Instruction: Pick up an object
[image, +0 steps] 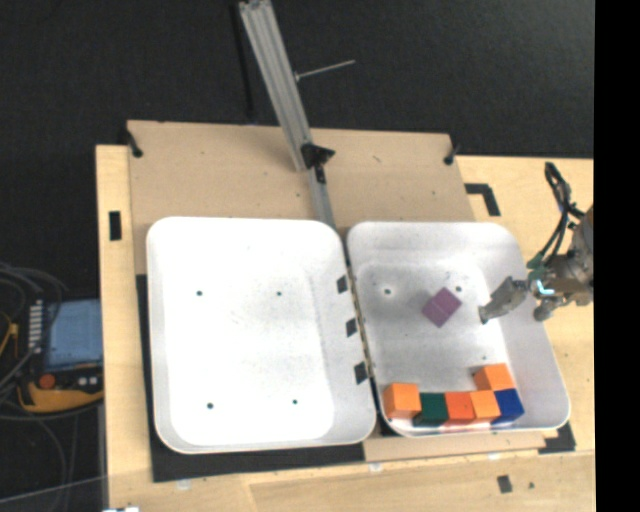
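- One purple block (442, 306) lies alone near the middle of the right bin (420, 245), tilted so its corners point along the bin's edges; it is the easiest target.
- Six other blocks crowd the bin's near rim: an orange block (403, 398), a green block (432, 407), a blue block (508, 403) and more orange ones, all touching each other.
- The gripper (515, 297) hangs over the right bin's right side, beside the purple block but apart from it.
- Finger state: cannot tell. The tip reads as one grey blur, and nothing shows between the fingers.
- Judged step: approach, with no grasp made yet.
- To do it well, the arm should shift toward the bin's centre until it stands over the purple block, then turn the wrist so the fingers meet two flat faces rather than corners.
- The descent should run straight down; a slanted one risks nudging the block away.
- The left bin (250, 240) plays no part now.
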